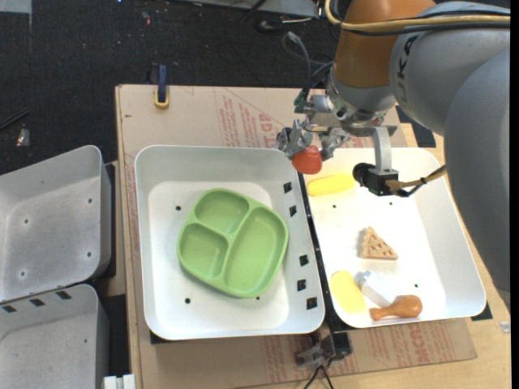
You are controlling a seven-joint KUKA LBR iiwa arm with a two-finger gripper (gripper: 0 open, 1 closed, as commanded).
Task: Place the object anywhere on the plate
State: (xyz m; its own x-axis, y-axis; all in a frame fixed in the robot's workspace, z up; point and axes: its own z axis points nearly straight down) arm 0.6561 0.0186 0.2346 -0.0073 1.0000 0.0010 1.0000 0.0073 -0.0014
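So at this moment I had the arm coming in from the upper right of the frame, big orange band up top, wrist hanging over the far end of the seam where the two white bins meet. The claw was pointing down right there, and a small red round thing sat at its tip, like a little tomato. From what I could see it was pinched between the fingers, so the claw was closed down on it, lifted just above the bin edges.

The green plate, the one with three sections, was in the middle of the left bin, lower left of the claw and well apart from it. Nothing was on it.

The right bin had the rest of the stuff. A yellow oblong piece lay near its top left corner, just beside the red thing and a bit lower right of it. A wedge that looked like a slice of cheese or cracker was in the middle. Down at the bottom there was another yellow piece, a small white and grey item touching it, and an orange drumstick-looking toy right by the rim.

Both bins rested on a cardboard sheet, with a blue and yellow clamp at its upper left edge.
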